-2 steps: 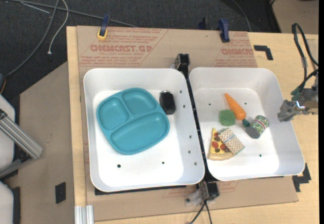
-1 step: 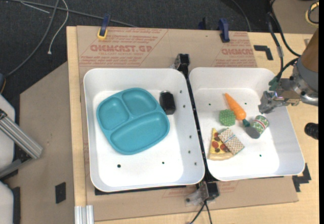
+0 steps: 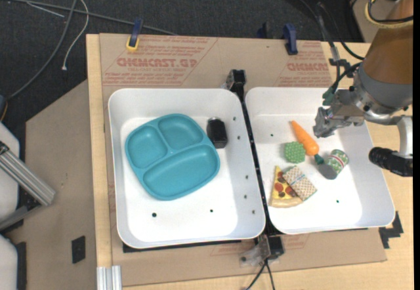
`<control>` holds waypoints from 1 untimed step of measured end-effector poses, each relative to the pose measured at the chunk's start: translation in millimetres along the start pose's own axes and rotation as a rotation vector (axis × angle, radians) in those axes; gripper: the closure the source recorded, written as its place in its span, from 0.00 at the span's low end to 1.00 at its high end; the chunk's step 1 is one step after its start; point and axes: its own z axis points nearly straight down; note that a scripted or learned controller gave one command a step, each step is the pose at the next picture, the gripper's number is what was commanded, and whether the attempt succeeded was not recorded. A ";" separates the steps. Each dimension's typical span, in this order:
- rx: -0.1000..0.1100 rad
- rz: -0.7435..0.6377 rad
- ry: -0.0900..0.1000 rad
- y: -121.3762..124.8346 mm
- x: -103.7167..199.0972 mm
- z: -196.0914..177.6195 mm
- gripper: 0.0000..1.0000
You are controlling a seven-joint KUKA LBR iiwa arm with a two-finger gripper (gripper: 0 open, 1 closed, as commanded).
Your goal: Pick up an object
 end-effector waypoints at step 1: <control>0.000 0.000 0.000 16.3 54.9 -4.2 1.00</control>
